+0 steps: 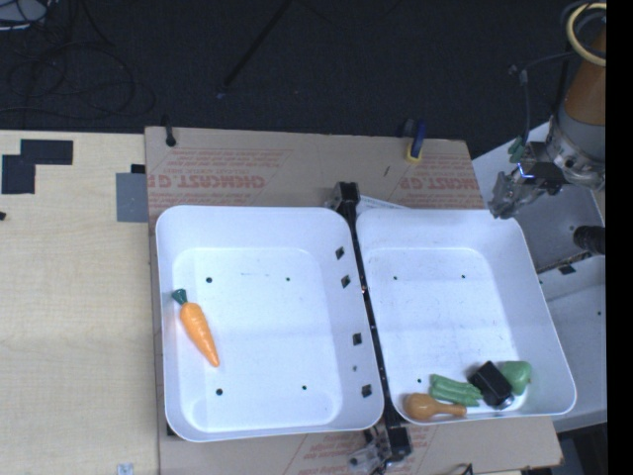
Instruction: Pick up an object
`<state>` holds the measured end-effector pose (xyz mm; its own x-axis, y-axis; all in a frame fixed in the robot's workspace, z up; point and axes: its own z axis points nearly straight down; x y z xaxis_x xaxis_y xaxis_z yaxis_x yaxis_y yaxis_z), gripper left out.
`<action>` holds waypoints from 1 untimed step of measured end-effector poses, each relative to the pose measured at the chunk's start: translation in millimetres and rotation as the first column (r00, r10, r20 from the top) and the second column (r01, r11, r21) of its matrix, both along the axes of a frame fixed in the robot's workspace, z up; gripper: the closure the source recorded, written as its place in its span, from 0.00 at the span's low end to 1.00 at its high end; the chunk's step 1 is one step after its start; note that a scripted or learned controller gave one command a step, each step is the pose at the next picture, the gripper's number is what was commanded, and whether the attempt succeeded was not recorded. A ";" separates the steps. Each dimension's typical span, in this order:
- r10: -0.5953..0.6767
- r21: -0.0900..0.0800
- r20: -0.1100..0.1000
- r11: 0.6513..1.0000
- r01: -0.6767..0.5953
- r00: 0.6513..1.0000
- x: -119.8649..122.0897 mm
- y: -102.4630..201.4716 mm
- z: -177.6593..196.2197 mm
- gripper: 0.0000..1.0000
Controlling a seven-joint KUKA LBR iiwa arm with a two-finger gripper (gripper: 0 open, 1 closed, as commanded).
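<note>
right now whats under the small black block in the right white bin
The small black block lies on top of green toy vegetables, at the right white bin's near corner. What sits directly under it is covered.

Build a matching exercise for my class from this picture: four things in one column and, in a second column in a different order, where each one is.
Things
1. carrot
2. black block
3. gripper
4. yellow clip

Places
A. above the right bin's far right corner
B. at the left side of the left bin
C. on the cardboard's far edge, beyond the bins
D. in the right bin's near right corner, among the green pieces

Pairs: 1-B, 2-D, 3-A, 4-C
</note>
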<state>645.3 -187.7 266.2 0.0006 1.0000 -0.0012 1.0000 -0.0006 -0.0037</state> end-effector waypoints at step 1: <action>-0.002 -0.003 0.010 1.000 0.002 1.000 -54.1 -27.4 100.4 1.00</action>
<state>591.1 -215.2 366.5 0.0029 1.0000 -0.0040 1.0000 -0.0029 0.0064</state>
